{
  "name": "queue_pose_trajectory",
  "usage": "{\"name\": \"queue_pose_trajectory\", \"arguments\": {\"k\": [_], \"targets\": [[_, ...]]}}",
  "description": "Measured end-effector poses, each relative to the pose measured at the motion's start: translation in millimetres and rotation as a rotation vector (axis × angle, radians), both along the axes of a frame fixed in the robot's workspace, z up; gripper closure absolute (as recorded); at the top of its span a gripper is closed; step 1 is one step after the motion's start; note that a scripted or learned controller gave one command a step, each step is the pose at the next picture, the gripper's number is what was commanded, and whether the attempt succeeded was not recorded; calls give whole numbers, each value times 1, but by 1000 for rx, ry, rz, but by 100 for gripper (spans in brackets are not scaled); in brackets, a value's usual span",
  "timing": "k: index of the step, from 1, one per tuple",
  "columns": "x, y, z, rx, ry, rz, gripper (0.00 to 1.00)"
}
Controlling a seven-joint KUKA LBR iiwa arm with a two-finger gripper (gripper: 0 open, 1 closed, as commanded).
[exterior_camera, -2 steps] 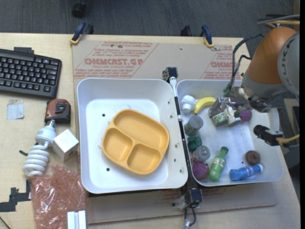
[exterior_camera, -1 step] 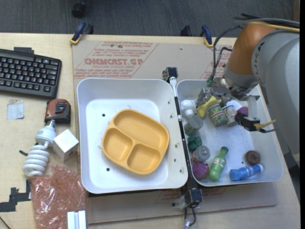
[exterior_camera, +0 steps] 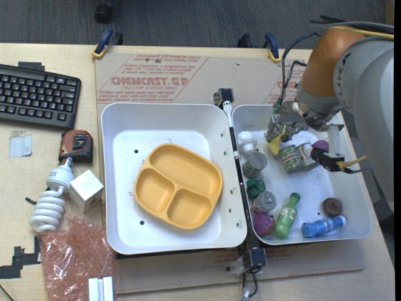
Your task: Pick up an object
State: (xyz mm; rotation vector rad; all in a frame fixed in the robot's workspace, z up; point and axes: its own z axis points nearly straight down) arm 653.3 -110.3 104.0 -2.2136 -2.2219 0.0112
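While the hand (exterior_camera: 283, 128) hangs at the right bin's (exterior_camera: 357, 231) upper part — grip state not discernible — a yellow object (exterior_camera: 274, 145) is noted directly beneath.

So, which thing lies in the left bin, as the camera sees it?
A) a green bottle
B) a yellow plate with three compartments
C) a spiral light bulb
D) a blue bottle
B: the yellow plate, divided into three compartments, lies in the left bin; the green bottle and the blue bottle lie in the right bin, and the spiral light bulb lies on the bench outside the bins.
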Motion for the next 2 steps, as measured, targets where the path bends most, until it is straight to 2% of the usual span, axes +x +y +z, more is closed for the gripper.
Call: {"name": "queue_pose_trajectory", "arguments": {"k": [1,2], "targets": [[-25,67,89,1,-10,-2,100],[-44,112,139,0,-10,-1,100]]}}
